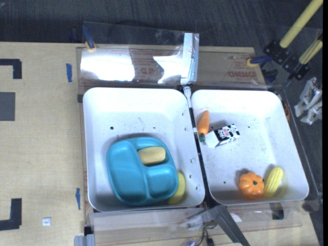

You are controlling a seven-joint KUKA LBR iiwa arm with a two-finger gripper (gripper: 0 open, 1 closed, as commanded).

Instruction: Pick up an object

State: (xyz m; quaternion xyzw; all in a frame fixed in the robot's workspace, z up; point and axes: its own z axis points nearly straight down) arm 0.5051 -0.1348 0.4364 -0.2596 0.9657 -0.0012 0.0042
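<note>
Pale wood bench (41,137) runs along the left, marked with black corner shapes and short strips of blue tape (68,72). Next comes the left bin (102,106), where a blue divided plate (134,178) lies toward the near wall. A yellow bun-shaped piece (152,155) sits in the plate's upper right compartment. A second yellow object (179,186) pokes out from under the plate's right edge, in the bin's near right corner. Behind this bin stands a clear, glaring panel (133,65).

Across the divider, the right bin (256,106) holds four small things. An orange carrot (204,121) lies close to the left wall. Just right of it is a black-and-white toy (224,135), too small to identify. An orange pumpkin (251,183) rests toward the near right corner, touching a yellow ear of corn (273,180) on its right.

At the far right, outside the bin's rim, a pale grey metal piece that appears to be the gripper (309,102) hangs well apart from every object. Whether it is open or closed cannot be told. Yellow rods with black clamps (287,53) cross the upper right corner.
</note>
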